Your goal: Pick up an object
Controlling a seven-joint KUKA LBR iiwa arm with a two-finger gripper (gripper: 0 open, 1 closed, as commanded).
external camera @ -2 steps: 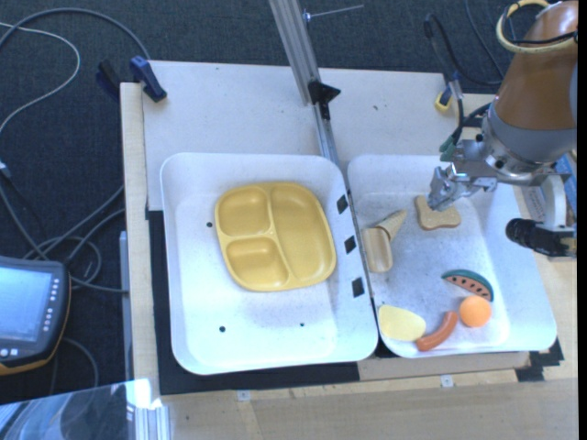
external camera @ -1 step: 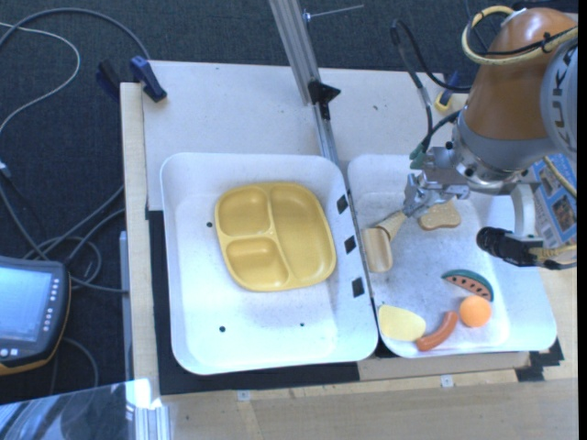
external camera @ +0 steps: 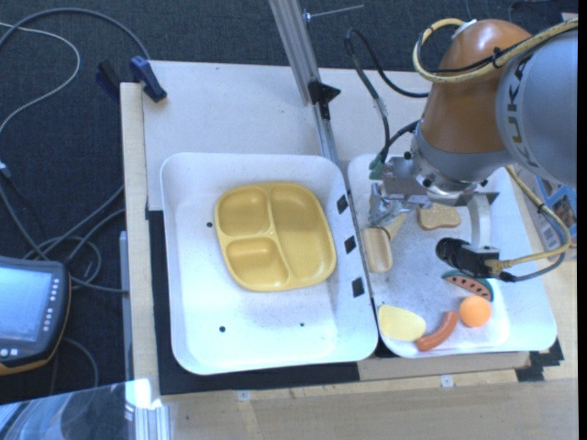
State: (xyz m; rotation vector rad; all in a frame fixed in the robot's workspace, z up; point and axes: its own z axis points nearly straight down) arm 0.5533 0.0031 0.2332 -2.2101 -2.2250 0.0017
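Note:
My gripper [external camera: 385, 214] hangs over the left part of the right bin [external camera: 527, 287], open, with nothing between its fingers. Just below its tips a tan bread roll [external camera: 377, 249] lies against the bin's left wall. A slice of toast [external camera: 438, 216] sits to the gripper's right, partly under the wrist. Toward the front of this bin lie a yellow wedge [external camera: 402, 322], a red sausage [external camera: 437, 332], an orange ball [external camera: 474, 312] and a watermelon slice [external camera: 470, 285].
The left bin [external camera: 183, 273] holds a yellow divided plate [external camera: 273, 235]. A metal pole [external camera: 303, 44] slants across the bench behind the bins. The arm's bulk covers the back of the right bin.

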